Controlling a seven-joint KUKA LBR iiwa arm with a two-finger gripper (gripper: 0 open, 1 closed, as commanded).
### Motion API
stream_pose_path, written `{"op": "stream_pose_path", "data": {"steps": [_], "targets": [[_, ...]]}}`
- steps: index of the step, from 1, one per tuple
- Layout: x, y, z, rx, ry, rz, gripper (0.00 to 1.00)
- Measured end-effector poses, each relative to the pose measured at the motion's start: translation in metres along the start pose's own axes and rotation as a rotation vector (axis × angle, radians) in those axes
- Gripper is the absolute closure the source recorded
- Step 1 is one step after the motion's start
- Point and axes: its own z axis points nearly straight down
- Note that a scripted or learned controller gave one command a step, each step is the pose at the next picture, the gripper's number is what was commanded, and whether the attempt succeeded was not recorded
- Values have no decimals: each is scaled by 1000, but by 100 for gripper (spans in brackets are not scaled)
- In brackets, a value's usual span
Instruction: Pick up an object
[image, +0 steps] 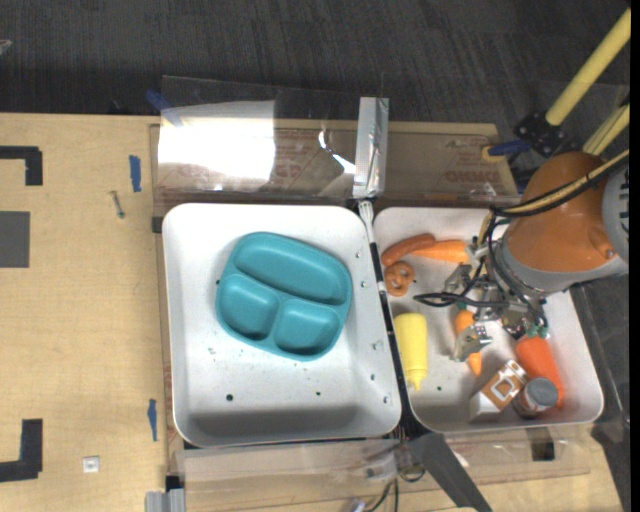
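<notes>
A plywood bench (70, 300) is carrying 2 white bins; dark floor is lying beyond. The left bin (190, 400) is holding 1 teal divided tray (283, 293). The right bin (580, 390) is holding 1 yellow bottle (411, 347) and 2 carrots (425, 248). The gripper (478, 335) is hovering here; its opening cannot be determined

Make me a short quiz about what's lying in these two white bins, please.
1. True or false: the teal divided plate lies in the left bin.
2. Which lies nearest the wall between the bins? A: yellow bottle B: orange bottle with the grey cap C: small carton
3. Fill in: the end effector hangs over the ___ bin.

Key: 1 true; 2 A; 3 right.
</notes>
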Motion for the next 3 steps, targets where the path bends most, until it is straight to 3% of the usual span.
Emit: {"op": "stream_pose_path", "data": {"steps": [1, 2, 3], "targets": [[33, -23, 12, -2, 12, -27, 0], [68, -6, 10, -1, 9, -17, 0], [63, -6, -2, 1, -4, -18, 100]]}}
